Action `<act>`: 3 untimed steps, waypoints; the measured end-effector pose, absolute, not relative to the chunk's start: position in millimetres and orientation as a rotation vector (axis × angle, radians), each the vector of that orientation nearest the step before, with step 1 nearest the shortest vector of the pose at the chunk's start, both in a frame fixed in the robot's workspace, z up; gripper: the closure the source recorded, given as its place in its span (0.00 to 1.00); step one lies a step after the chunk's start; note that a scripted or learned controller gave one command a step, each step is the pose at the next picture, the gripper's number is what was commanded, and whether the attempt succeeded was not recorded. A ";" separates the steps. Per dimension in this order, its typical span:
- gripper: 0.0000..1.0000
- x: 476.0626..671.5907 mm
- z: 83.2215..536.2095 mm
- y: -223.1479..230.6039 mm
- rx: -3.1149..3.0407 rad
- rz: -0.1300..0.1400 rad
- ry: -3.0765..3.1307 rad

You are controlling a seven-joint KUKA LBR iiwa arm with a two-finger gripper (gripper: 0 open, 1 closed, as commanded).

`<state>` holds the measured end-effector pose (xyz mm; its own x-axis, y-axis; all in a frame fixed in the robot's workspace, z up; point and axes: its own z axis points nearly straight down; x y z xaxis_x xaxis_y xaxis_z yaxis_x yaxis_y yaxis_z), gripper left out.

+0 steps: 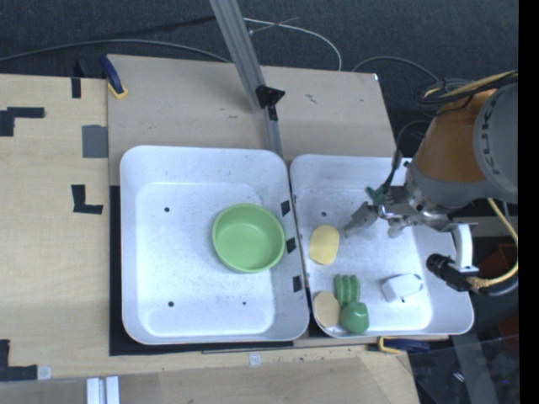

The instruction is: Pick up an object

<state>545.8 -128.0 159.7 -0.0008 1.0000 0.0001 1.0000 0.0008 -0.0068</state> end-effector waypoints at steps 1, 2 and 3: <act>0.00 541.0 114.5 -131.5 -2.217 0.008 -2.218; 1.00 542.1 126.9 -130.6 -2.216 0.003 -2.221; 1.00 550.6 184.6 -125.0 -2.221 -0.004 -2.226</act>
